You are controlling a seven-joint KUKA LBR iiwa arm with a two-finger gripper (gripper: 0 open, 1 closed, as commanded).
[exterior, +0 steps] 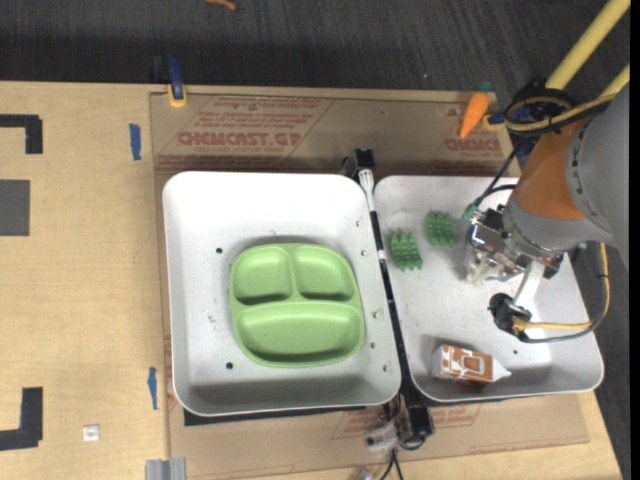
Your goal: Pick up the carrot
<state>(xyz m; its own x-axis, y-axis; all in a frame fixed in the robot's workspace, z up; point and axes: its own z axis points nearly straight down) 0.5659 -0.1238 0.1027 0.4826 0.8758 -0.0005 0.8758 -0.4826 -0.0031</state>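
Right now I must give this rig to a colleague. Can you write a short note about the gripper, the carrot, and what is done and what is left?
Gripper: low over the right bin, nothing seen held.
Carrot: outside the bins, on the cardboard behind the right bin's back edge.
Right bin also has two green pieces and a small orange and white box. Left bin has a green divided plate.
Done: nothing yet.
Left: reach the carrot, grip it, lift it.

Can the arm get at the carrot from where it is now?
Probably yes. The carrot lies outside the bins, on the cardboard behind the right bin. Nothing covers it, and the gripper hangs close by over that bin.
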